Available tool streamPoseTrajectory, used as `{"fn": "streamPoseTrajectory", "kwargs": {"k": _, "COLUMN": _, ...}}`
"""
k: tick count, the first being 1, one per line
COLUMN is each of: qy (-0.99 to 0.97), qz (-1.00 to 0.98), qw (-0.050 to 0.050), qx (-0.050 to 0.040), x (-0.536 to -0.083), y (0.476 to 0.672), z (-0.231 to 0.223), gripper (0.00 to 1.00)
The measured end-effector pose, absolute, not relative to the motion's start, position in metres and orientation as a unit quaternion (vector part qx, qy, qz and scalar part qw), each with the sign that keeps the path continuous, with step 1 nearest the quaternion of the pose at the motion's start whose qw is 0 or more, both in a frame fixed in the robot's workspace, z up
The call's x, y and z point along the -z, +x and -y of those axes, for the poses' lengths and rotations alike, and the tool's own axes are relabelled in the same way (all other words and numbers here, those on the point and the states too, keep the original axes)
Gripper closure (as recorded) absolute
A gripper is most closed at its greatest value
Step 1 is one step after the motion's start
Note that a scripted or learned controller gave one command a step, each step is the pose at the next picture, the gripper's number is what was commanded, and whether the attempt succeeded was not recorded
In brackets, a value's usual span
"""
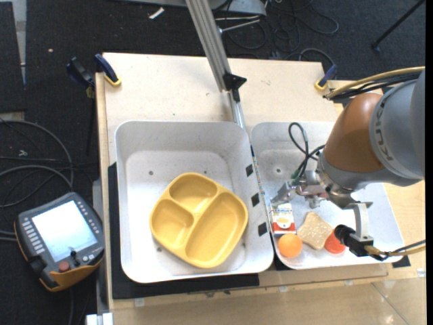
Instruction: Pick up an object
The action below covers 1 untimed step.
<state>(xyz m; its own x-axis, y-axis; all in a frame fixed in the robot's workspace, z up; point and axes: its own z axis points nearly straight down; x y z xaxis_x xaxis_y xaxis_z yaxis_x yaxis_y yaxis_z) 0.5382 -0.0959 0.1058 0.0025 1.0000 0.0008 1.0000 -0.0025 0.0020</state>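
A dark floor strewn with black cables lay around my table [169, 80], a pale board that carried two shallow white bins side by side. The left bin [128, 141] held one thing: a yellow plate [198, 219] with three compartments, lying flat. The right bin [270, 141] held four things, all crowded at its near edge: one small carton [282, 217], one orange ball [290, 246], one tan piece like a slice of bread [314, 231] and one red thing [331, 244] half hidden under my wrist. The carton was white with a red and orange print on its face; it lay flat just by the wall next to the left bin, its long axis running from the near edge toward the far edge, its far end tilted a little rightward toward me. The ball touched its near end, and the bread lay just beside the ball. My claw [306, 188] hung over the right bin, above the far end of the carton, and whether it was wide or narrow I could not tell. Nothing showed in its grasp. One grey pendant [59, 239] with a screen sat on the floor at left
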Motion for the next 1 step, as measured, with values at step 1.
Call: {"fn": "streamPoseTrajectory", "kwargs": {"k": 1, "qy": 0.707, "qz": -0.707, "qw": 0.001, "qx": -0.0029, "x": -0.0998, "y": 0.5412, "z": 0.095, "gripper": 0.0}}
